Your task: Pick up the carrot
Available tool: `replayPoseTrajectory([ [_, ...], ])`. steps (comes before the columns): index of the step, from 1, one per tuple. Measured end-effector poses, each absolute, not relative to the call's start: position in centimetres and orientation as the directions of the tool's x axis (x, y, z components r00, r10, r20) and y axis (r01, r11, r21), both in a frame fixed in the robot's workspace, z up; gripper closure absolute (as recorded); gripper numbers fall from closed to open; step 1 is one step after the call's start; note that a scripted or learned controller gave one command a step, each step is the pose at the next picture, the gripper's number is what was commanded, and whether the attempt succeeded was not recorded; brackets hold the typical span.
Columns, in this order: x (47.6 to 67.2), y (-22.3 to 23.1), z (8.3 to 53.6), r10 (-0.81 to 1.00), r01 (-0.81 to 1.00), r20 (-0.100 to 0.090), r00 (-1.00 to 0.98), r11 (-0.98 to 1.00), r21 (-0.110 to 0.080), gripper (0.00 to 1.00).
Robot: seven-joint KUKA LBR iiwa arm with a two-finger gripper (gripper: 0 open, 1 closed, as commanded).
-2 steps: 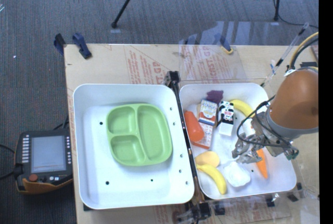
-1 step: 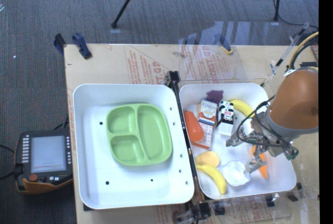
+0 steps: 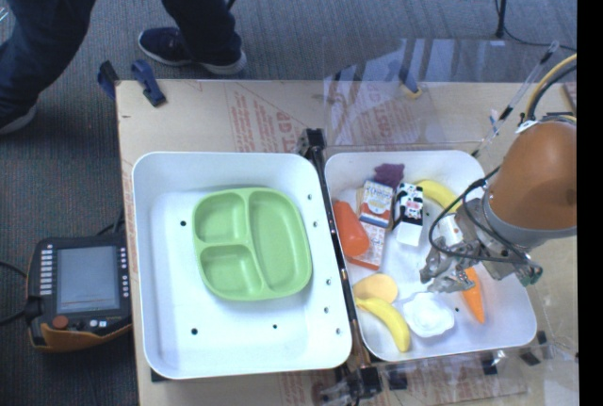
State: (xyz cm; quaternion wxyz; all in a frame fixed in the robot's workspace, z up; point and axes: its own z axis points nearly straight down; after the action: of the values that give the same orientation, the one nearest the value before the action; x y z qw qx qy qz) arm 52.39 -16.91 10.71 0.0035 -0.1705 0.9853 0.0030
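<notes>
A banana (image 3: 386,319) lies along the near edge of the right bin (image 3: 523,324), nearest the camera, with a round white lid-like object (image 3: 429,316) just beside it and a small yellow-orange fruit (image 3: 376,287) behind it. The carrot (image 3: 474,298) rests in the near right part of this bin, its long axis running roughly front to back with the pointed tip toward the camera. The tool (image 3: 441,274) hangs just to the carrot's left, almost touching its thicker end. Whether the tool is wide or narrow cannot be told from here, and nothing is visibly held. A grasp would likely need a short shift toward the arm's side of the bin.

Farther back lie an orange block (image 3: 350,230), a carton (image 3: 375,206), a small black-and-white box (image 3: 409,204) and a second banana (image 3: 436,194). The left bin (image 3: 160,338) holds a green divided plate (image 3: 252,241). The white object sits close to the carrot's tip and could get nudged.
</notes>
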Motion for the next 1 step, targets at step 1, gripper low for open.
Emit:
replayPoseTrajectory([
  [1, 52.39, -16.86, 10.68, -0.337, -0.337, -0.007, -0.942, 0.942, 0.005, 0.00],
])
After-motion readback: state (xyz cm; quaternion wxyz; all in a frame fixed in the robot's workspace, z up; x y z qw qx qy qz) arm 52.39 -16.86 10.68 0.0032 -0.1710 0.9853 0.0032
